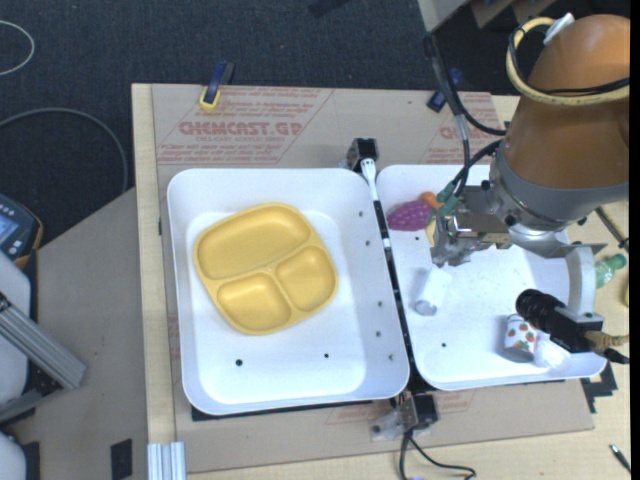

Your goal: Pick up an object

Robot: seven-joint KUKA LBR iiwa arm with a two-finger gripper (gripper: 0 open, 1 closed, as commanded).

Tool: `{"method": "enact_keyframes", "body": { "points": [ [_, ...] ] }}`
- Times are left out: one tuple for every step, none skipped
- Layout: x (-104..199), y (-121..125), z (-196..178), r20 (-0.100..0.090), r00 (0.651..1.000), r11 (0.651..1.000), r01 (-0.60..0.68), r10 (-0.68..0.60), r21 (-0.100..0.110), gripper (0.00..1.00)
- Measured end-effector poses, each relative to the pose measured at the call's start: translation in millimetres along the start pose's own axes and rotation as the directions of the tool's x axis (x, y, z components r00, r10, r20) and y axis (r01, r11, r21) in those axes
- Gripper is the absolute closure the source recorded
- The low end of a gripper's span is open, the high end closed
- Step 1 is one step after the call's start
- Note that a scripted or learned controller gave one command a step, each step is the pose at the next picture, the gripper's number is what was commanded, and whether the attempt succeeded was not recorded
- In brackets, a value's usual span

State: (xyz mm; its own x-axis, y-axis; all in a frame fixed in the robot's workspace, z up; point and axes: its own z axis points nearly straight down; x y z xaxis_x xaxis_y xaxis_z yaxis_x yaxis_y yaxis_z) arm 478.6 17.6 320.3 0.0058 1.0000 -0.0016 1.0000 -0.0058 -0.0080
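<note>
My gripper hangs over the upper left part of the right bin. Just below it a small pale translucent object lies on the bin floor, apart from the gripper. A purple bunch-like toy with an orange piece beside it rests near the bin's back left corner. Close to the front right corner sits a white object with red and green spots. I see nothing in the gripper.
The left bin holds a yellow divided plate. A green item sits at the right bin's far right edge, partly behind the arm. The arm's bulky orange and grey body covers the right bin's back right.
</note>
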Motion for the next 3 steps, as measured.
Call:
{"method": "enact_keyframes", "body": {
  "points": [
    [69,0,-63,-0.004,1.0,1.0,0.013,-0.013,-0.016,1.0],
    [128,-1,-138,-0.006,1.0,1.0,0.014,-0.014,-0.018,1.0],
    [177,-2,-133,-0.003,1.0,1.0,0.012,-0.012,-0.011,1.0]
  ]
}}
